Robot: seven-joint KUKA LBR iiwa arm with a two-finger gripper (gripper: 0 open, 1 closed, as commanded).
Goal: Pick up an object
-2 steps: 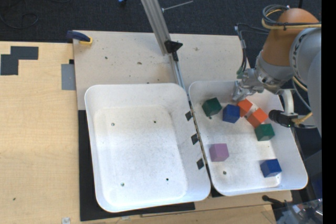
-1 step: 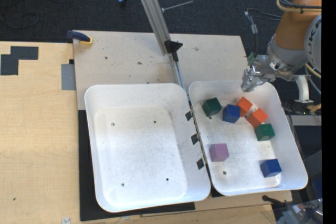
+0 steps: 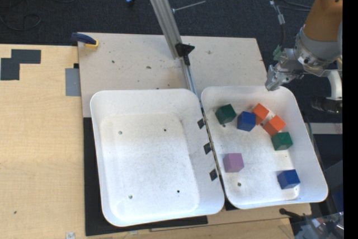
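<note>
Seven blocks (image 3: 246, 121) are seen in the right bin (image 3: 313, 187), toward the bench's right edge; the gripper (image 3: 272, 83) is poised over the bin's far rim, grip state undetermined

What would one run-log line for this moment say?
tool: above right bin's far rim | blocks: seven in right bin | grasp: none seen

Gripper (image 3: 272, 82) above right bin's (image 3: 313, 176) rim
</note>
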